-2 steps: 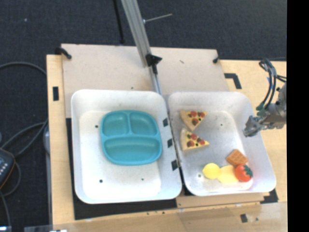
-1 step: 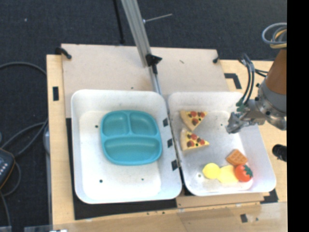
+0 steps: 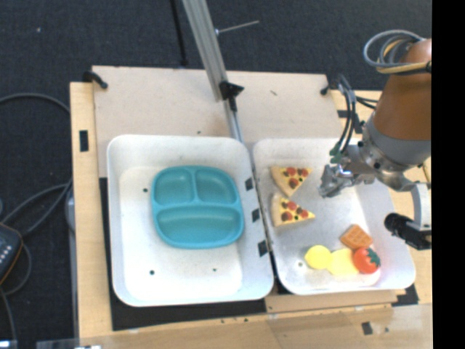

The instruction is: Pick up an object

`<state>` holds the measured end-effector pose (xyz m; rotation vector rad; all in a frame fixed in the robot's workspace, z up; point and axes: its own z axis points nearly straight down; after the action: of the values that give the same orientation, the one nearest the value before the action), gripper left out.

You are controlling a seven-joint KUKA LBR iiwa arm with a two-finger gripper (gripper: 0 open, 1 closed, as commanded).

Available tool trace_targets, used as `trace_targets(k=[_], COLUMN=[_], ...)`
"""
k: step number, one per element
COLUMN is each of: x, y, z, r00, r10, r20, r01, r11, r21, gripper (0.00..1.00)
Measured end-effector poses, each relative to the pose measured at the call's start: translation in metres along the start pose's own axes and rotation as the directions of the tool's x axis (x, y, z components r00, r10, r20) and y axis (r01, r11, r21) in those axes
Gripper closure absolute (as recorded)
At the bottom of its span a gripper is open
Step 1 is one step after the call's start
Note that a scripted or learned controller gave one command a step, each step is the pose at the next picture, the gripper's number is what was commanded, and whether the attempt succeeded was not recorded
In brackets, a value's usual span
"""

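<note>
My gripper [image 3: 330, 183] hangs over the middle of the right bin [image 3: 290, 151], just right of the two pizza slices. One pizza slice [image 3: 288, 178] lies at the bin's upper left, and a second pizza slice [image 3: 292, 211] lies just below it. Nothing shows between the gripper's fingers. At the bin's lower right sit a waffle piece [image 3: 355, 236], a red tomato [image 3: 367, 261] and a yellow piece [image 3: 327, 259] close together.
A teal divided plate [image 3: 196, 206] lies in the left bin [image 3: 123, 267]. A metal pole [image 3: 207, 42] slants up from between the bins at the back. Cables hang at the arm's wrist near the bench's right edge.
</note>
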<state>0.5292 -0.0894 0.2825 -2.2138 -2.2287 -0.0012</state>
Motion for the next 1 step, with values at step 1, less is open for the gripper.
trace_targets(k=[1], x=[0.0491], y=[0.0006], z=[0.0157], r00=[1.000], r10=[0.000], r20=[0.000], r01=[0.000], r11=[1.000], r21=[0.000], gripper=[1.00])
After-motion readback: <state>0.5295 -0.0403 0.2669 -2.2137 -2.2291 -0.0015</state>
